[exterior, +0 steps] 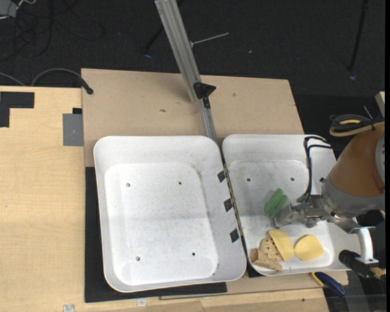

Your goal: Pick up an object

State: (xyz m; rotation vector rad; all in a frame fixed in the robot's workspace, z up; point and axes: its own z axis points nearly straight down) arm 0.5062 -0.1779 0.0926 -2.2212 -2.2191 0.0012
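Observation:
In the right bin [266, 155] lie a green object [275, 201], a pale yellow wedge [282, 244], a round yellow piece [309, 247] and a tan, speckled piece [267, 255] at the front edge. My gripper [287, 217] reaches in from the right, low in the bin. Its tip sits just below and to the right of the green object and above the yellow wedge. The orange band of the arm [361, 168] looms at the right edge.
The left bin [156, 207] sits beside the right one, with a row of black clips [227, 203] along the shared wall. A slanted metal rail [182, 51] rises behind the bins. Cables [348, 123] lie at the far right.

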